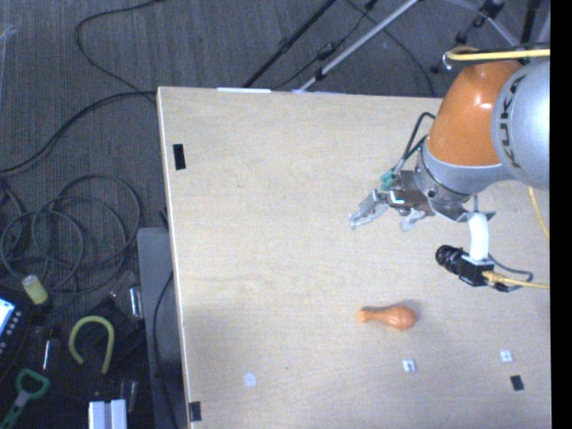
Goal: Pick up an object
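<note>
Tan bench [268,239], 1 orange object [390,316], 1 pincer [386,215]

- Overall exposure moderate; light even and diffuse, apparently from overhead.
- Pale bench top [268,239] is the brightest large area, slightly washed out toward its upper part; no hard glare on it.
- A dimmer band crosses the bench's lower portion, edges soft.
- Orange band [474,119] on the arm carries a broad soft highlight, no sharp specular spot.
- Small orange object [390,316] casts only a faint, short shadow beneath it.
- Carpet [71,61] reads dark and grainy; cables on it remain legible.
- Gripper [386,211] is soft-edged; fine detail is lost.
- Resolution low, mild noise and compression blockiness throughout; no evident edge distortion.
</note>
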